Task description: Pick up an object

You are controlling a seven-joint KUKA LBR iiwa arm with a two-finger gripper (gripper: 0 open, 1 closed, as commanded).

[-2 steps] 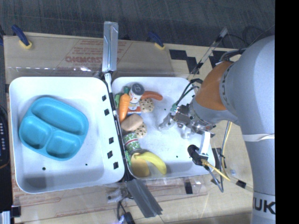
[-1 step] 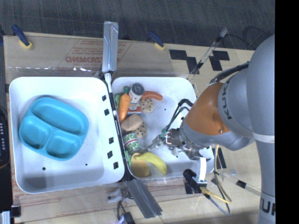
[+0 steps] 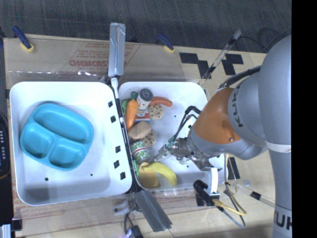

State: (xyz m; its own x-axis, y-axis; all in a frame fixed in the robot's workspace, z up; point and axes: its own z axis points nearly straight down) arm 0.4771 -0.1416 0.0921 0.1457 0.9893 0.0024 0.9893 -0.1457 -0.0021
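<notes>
Arm (image 3: 257, 118) bent low, end effector (image 3: 159, 155) over right bin (image 3: 190, 90)

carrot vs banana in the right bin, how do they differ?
The carrot is orange with a green top; the banana is yellow. The carrot is straight and lies along the bin's left wall in the upper part; the banana is curved and lies at the bottom of the bin. The banana looks thicker than the carrot. Both lie flat in the right bin, and neither is between the gripper's fingers.

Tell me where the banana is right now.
The banana lies in the right bin, at its near-left corner, just below the green can and left of the gripper.
</notes>
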